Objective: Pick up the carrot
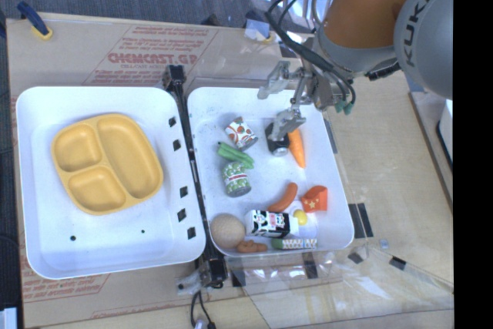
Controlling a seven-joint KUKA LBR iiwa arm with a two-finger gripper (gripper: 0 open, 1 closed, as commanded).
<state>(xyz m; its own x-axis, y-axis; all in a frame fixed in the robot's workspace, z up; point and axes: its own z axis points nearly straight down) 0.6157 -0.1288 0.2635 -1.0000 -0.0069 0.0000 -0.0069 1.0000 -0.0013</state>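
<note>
Carrot [296, 149] — a smooth orange taper, blunt end toward the far rim — lies in the right bin [206, 136], far-right part. End effector [287, 122] sits just beside that blunt end; spread or closed, can't tell. Nearby: a curved red-brown sausage [283, 196] and a blocky red wedge [314, 199]. Left bin [35, 189] holds a glossy yellow 3-compartment plate [106, 162].

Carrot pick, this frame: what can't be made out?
All in the camera view:
- Whether the tool touches the carrot: the slanted look down gives no height.
- Can: label too small to read.
- Brown piece at the near wall of the right bin: too small to identify.
- Arm: cut off by the top edge.
</note>
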